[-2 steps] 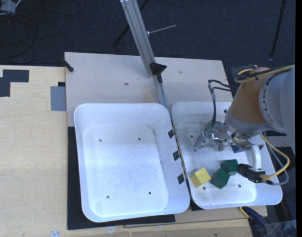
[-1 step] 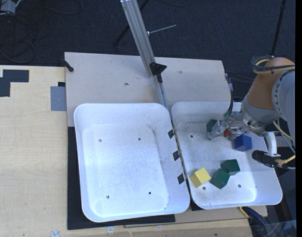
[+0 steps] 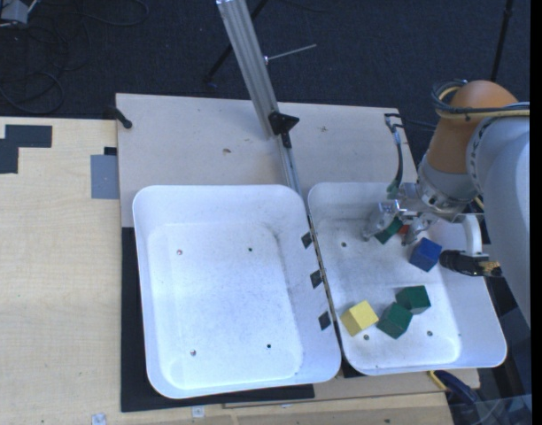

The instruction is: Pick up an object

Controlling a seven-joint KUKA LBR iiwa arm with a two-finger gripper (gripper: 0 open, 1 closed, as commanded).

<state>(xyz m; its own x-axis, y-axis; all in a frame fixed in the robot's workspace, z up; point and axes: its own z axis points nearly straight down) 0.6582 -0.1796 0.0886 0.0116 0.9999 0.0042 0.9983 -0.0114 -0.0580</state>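
I see the gripper (image 3: 393,226) low in the right bin (image 3: 470,348), its fingers closed around a small green block (image 3: 389,232); I want a slow, straight lift, keeping clear of the blue cube (image 3: 425,254) just beside it.

A robotics lab or test cell is indicated. Two shallow white bins (image 3: 222,290) are set side by side on a pale wooden bench (image 3: 200,140). Behind the bins, a bare aluminium profile (image 3: 253,69) is mounted at a slant. Beyond the bench, dark carpet with loose cables (image 3: 32,69) is seen. Right of the bins, a grey industrial arm (image 3: 483,149) with an orange band is placed.
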